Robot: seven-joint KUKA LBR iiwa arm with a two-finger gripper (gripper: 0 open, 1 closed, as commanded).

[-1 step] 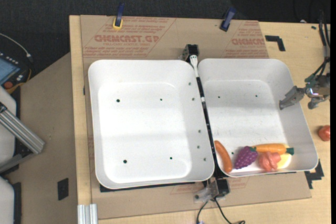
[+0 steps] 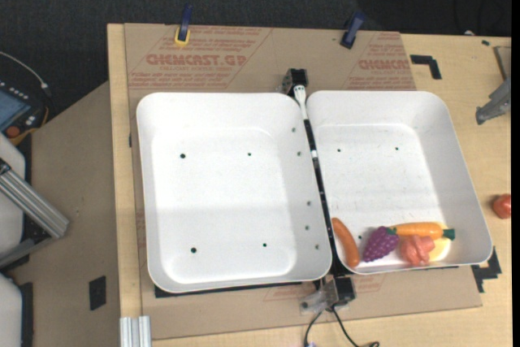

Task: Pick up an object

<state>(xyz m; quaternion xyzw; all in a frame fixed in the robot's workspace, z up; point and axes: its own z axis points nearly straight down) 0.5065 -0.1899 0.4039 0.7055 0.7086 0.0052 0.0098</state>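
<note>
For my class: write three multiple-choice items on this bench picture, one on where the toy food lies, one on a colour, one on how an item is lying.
1. Where are the toy foods?
A. left bin
B. right bin's near edge
C. on the cardboard

2. What colour is the grape bunch?
A. purple
B. green
C. white

3. How does the carrot lie?
A. upright
B. hanging over the rim
C. flat on its side

Answers:
1 B: the foods cluster at the right bin's near edge.
2 A: the grape bunch is purple.
3 C: the carrot lies flat on its side.
</note>
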